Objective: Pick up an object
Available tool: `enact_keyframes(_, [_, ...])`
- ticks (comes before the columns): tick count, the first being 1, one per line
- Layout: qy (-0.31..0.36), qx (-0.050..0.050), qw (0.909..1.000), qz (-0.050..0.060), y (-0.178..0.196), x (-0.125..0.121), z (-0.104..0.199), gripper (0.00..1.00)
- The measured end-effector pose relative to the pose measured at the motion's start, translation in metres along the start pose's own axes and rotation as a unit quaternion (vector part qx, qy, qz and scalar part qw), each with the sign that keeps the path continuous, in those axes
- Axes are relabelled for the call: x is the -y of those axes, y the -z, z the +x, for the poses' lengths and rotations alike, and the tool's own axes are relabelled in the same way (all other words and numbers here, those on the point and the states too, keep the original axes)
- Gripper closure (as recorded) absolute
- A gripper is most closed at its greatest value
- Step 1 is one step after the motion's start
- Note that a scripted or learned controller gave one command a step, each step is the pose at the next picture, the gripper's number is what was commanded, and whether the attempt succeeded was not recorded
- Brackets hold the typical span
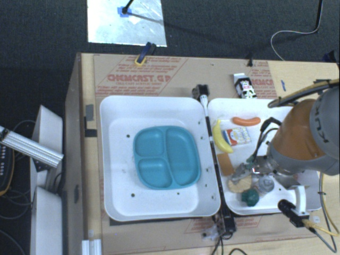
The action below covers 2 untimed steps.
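Arm reaches in from the right, grey body with orange band over the right bin's near-right part. Pincer sits low in the right shallow white bin, over a flat tan round piece; can't tell whether the pincer is apart or together, nothing visibly clamped in it.

Right bin contents: yellow plastic banana by the left wall, long axis running far-to-near, slightly bowed, near end pointing right. Orange sausage-shaped toy at the far side, long axis left-right. White printed card between banana and arm. Brown flat block just near of the banana. Dark green round lump near the near wall, close to the tan piece.

Left shallow white bin holds a teal three-compartment plastic plate, centred. Both bins rest side by side on the cardboard-topped bench.
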State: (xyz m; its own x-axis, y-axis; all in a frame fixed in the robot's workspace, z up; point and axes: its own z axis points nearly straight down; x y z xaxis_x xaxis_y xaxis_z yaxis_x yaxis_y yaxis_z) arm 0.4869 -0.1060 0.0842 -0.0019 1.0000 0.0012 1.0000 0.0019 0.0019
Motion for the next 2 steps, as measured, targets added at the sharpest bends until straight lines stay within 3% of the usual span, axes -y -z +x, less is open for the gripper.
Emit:
enact_keyframes(1, [0.001,0.001,1.0000,-0.001,0.063,-0.052,-0.006,0.00])
enact_keyframes(2, [0.000,0.000,1.0000,0.001,0.000,0.000,-0.001,0.00])
